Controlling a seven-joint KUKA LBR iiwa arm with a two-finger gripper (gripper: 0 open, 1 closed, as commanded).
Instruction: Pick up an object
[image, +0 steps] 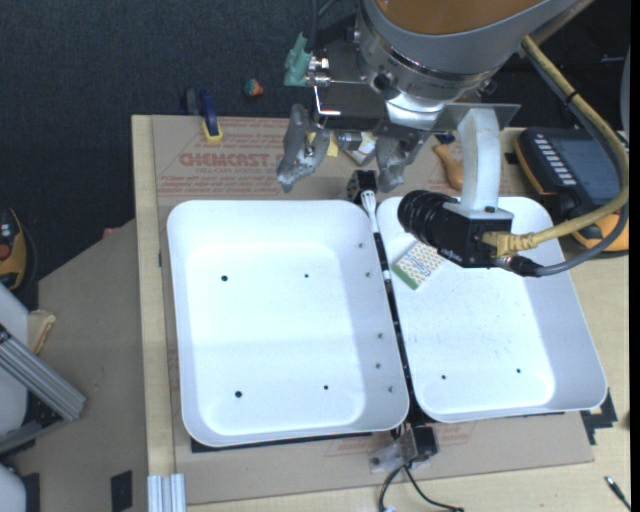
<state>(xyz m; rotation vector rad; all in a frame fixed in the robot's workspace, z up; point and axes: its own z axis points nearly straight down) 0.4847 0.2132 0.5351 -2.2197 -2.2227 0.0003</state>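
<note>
From above, the grey arm (440, 40) leans in over the far edge of the desk (150, 300), its orange band right at the top of the view. The pincer (340, 160) hangs beyond the back rims of the two white bins, roughly over the seam between them. Its two metal fingers (296, 150) stand well apart, so it looks wide, and nothing sits between them.

The one loose thing in the bins is a small flat packet (418, 266) with a speckled, coloured print. It lies tilted in the right bin (520, 340), near that bin's far left corner and just beside the divide. A black cylindrical unit (440, 228) mounted on a white bracket sits at the packet's far side, its edge right against or over the packet's corner; I cannot tell whether they touch. A yellow cable (570, 225) runs from the unit off to the right.

The packet is nearer to me than the pincer and a little to its right, apart from the fingers and lower down in the bin. The left bin (270, 320) shows only its white floor with a few dark dots.
</note>
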